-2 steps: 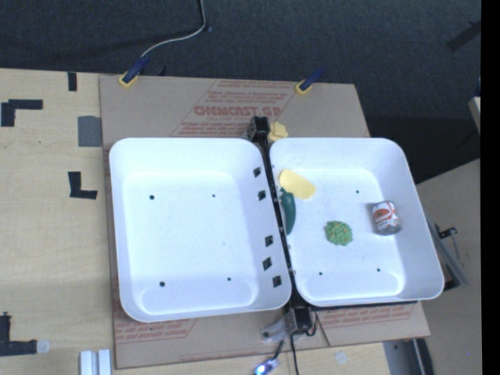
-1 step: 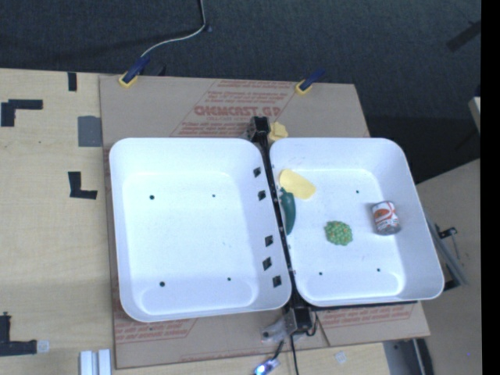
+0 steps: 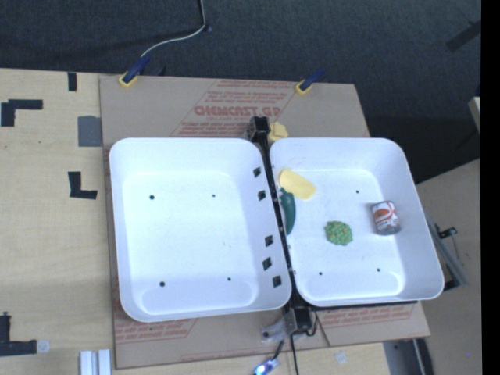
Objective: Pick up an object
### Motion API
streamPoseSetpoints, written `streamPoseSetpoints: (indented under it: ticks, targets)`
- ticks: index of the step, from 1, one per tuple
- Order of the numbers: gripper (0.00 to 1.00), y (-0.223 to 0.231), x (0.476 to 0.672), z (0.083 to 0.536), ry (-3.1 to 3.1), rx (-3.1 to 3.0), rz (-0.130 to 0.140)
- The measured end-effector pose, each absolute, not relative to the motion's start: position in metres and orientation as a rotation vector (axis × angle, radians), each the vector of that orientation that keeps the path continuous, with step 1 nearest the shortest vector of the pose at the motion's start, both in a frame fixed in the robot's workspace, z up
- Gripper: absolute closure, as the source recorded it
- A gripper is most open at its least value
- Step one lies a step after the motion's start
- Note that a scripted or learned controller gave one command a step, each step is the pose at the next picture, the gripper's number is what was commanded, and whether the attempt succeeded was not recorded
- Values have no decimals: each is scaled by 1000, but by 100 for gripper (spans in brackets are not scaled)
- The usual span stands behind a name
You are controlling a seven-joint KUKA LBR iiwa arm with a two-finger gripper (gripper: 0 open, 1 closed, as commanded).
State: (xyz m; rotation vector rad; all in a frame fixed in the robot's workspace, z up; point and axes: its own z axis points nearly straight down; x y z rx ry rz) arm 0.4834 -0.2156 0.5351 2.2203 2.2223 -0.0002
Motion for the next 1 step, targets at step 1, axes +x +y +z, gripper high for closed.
streamPoseSetpoints:
  ticks: [1]
  targets:
    - [100,-195,484,535,2223,2219,0]
